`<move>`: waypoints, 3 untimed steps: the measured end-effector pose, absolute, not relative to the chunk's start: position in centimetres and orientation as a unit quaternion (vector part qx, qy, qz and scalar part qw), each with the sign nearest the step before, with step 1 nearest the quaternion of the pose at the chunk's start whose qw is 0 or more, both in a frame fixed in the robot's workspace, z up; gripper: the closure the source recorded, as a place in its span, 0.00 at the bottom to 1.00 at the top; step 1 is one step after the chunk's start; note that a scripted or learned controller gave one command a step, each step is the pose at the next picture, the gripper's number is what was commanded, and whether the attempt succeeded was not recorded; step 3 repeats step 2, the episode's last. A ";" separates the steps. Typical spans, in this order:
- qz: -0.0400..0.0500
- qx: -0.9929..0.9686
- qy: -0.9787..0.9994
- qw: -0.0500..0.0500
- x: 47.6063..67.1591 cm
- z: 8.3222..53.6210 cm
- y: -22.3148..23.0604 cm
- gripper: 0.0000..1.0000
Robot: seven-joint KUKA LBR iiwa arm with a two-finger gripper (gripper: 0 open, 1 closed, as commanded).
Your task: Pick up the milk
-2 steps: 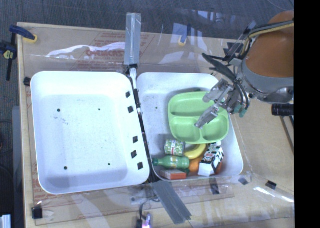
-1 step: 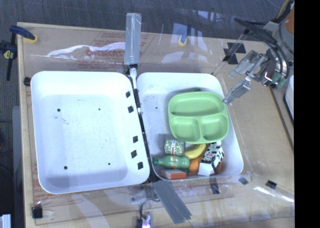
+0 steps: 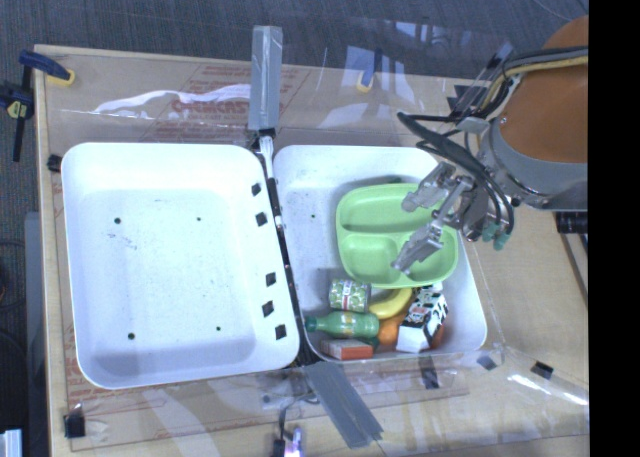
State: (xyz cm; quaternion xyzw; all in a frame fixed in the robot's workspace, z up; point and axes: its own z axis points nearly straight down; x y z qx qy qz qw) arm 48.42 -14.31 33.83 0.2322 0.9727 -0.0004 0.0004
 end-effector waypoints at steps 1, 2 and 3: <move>-0.001 0.208 0.978 0.000 47.8 29.4 -13.5 0.00; 0.000 0.096 0.995 -0.001 47.7 25.9 -17.4 0.00; 0.000 0.096 0.995 -0.001 47.7 25.9 -17.4 0.00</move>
